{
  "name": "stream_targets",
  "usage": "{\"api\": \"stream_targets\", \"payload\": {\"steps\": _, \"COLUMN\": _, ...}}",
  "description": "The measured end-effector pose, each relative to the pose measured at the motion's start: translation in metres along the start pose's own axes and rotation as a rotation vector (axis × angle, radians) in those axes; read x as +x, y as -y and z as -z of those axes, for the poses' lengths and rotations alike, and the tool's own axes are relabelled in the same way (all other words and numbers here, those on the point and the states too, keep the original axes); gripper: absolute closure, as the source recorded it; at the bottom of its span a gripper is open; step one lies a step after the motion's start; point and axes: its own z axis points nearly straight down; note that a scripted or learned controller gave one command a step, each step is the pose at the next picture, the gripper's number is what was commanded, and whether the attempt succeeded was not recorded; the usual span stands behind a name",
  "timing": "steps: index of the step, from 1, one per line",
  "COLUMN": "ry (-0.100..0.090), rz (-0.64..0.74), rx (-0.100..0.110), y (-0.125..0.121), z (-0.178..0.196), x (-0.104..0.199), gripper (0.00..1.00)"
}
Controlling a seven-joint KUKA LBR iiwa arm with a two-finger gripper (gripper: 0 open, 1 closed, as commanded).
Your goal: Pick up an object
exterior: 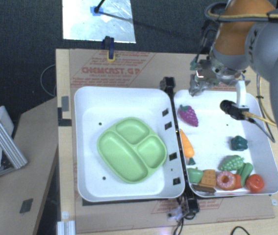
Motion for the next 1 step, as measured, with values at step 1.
{"api": "stream_targets", "payload": {"steps": 1, "ry": -0.001, "rz": 0.0, "rx": -0.001, "y": 0.0007, "z": 0.0029, "x": -0.0057, "gripper": 1.0}}
